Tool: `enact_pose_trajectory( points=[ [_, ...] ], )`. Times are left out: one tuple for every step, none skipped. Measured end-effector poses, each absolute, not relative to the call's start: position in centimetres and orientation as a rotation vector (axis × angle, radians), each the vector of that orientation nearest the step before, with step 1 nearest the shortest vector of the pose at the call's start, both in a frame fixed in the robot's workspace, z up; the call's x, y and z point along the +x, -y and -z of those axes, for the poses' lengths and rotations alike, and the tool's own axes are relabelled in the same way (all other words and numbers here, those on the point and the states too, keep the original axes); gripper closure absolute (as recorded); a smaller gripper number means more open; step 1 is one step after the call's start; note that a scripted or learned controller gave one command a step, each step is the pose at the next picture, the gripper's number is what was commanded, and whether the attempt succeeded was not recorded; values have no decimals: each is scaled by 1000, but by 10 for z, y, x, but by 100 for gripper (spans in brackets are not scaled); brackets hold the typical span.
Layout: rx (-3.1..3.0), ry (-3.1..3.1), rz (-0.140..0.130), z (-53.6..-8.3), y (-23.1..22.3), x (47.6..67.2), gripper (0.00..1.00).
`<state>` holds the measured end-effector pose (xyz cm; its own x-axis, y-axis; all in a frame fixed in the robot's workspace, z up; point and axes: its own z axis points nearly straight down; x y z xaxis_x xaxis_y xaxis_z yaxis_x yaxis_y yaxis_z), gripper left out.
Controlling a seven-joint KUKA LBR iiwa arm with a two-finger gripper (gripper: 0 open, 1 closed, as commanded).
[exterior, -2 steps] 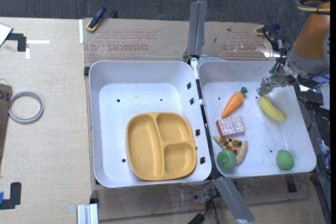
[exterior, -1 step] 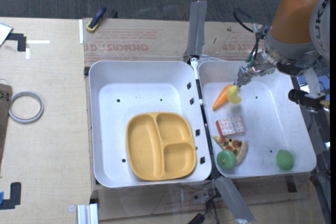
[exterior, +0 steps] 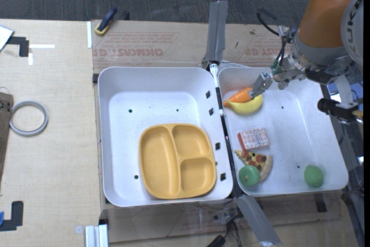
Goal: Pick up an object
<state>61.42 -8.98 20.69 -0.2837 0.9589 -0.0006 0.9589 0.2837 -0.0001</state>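
Against the far wall of the right bin (exterior: 300, 179), the hand (exterior: 259, 85) is seen reaching in from the arm (exterior: 324, 14), whose grey and orange bulk is cut off by the picture's upper right corner. Dark fingers are lowered onto the banana (exterior: 247, 105) and the orange piece (exterior: 240, 95) lying on top of it; the fingertips are blurred against these two, so it cannot be told how far the hand is spread, nor whether anything is gripped between the fingers. Contact with the orange piece appears likely but cannot be confirmed.

Nearer than the banana, toward the front of the same bin, a small red-and-white patterned block (exterior: 254, 139) is laid flat. Just in front of that block a pizza slice toy (exterior: 258, 161) is found, and its near corner is covered by a green round fruit (exterior: 249, 176). Well to the right of that fruit, a second green object (exterior: 313, 176) is set close to the bin's front wall; its kind is too small to be made out.

Beside the banana's bin, the left bin (exterior: 115, 142) is occupied by a yellow divided plate (exterior: 176, 160) with three compartments. Far left of it, on the counter (exterior: 52, 170), a roll of tape (exterior: 26, 118) is laid.
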Motion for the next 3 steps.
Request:
enact_pose_trajectory(
  points=[
    [2209,-2231,3,-212,126,630,0],
    [2162,-2275,-1,-93,96,660,0],
    [2159,-2275,0,-103,97,660,100]
  ],
)
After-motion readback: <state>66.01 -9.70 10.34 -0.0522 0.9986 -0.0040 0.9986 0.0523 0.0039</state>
